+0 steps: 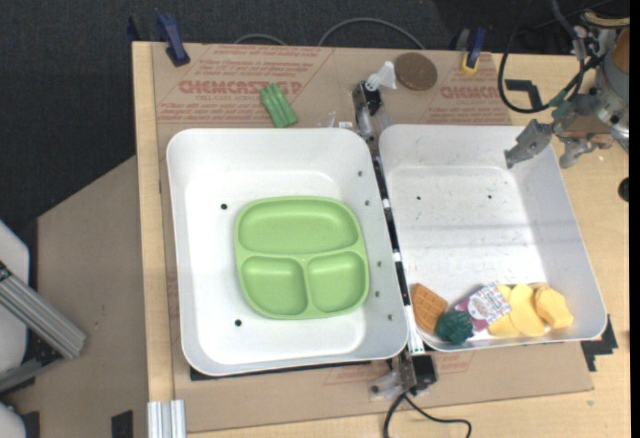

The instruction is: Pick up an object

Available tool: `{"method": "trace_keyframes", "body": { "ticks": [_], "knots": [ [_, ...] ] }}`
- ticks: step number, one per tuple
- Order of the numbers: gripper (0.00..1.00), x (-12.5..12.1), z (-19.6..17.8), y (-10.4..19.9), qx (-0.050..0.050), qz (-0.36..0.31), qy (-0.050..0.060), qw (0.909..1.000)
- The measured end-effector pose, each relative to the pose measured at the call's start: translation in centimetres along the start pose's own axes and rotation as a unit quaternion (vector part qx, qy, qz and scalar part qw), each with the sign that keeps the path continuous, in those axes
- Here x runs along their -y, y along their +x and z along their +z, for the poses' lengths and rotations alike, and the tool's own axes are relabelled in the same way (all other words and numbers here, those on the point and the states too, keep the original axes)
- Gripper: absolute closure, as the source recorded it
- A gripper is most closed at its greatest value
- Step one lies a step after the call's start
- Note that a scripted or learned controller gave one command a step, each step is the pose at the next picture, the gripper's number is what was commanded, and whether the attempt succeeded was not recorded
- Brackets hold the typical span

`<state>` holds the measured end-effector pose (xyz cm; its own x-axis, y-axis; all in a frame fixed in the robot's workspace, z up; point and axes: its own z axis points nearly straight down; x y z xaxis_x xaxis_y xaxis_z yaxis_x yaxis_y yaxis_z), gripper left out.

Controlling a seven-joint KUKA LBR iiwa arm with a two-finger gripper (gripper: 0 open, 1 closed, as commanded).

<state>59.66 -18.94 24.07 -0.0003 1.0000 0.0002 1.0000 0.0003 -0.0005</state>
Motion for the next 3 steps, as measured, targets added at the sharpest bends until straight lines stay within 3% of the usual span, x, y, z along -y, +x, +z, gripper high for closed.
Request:
{"method": "trace_keyframes", "body": {
  "ticks": [1, 2, 3],
  "knots": [
    [0.00, 12.5, 7.3, -3.8, -0.001, 0.005, 0.007, 1.0000],
    [1.00, 11.6, 5.8, -3.5, 0.002, 0.000, -0.003, 1.0000],
    [1.00, 8.2, 2.1, 1.9, 0.001, -0.003, -0.004, 1.0000]
  ]
}}
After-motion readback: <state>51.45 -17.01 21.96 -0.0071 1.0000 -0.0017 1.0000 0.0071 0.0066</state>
